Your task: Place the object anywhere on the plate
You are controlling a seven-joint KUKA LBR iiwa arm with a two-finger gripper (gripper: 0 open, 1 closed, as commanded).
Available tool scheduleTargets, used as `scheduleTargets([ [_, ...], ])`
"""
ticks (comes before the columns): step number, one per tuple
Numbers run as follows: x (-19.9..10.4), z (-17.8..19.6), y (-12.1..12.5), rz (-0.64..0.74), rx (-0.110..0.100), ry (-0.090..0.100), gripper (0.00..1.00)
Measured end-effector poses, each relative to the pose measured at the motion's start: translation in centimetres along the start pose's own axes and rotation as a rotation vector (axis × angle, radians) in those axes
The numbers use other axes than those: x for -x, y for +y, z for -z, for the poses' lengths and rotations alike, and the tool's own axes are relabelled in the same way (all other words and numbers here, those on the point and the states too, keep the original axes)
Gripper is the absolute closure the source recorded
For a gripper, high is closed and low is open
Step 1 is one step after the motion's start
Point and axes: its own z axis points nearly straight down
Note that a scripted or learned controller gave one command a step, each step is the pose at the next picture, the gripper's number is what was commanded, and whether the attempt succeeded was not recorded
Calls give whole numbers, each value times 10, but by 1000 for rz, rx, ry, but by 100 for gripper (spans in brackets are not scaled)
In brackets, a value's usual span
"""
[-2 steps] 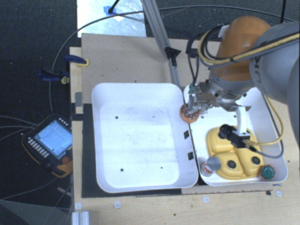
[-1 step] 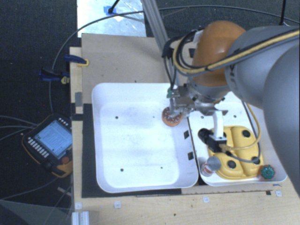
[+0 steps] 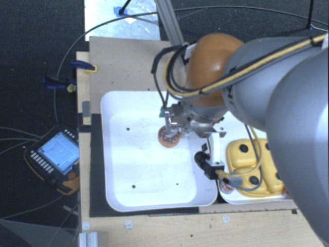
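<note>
The tool (image 3: pixel 172 121) hangs over the left white bin (image 3: pixel 123 189), just above a small round brown object (image 3: pixel 169 137) that sits near the bin's right side — I cannot tell how the tool is set. In the right bin lies a yellow plastic toy with dark holes (image 3: pixel 252 166), partly under the grey arm (image 3: pixel 288 86) — all on the tan worktop (image 3: pixel 123 71).

Teach pendant (image 3: pixel 55 157) and blue clamp (image 3: pixel 56 83) beside the bench

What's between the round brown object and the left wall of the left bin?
Nothing: in the camera view, bare white floor runs from the round brown object to the left bin wall.
</note>
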Motion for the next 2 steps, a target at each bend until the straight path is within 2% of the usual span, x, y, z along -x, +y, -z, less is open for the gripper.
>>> scheduleTargets([
  [1,-8,0,-1,-3,1,-1,100],
  [2,-7,0,-1,-5,1,-1,0],
])
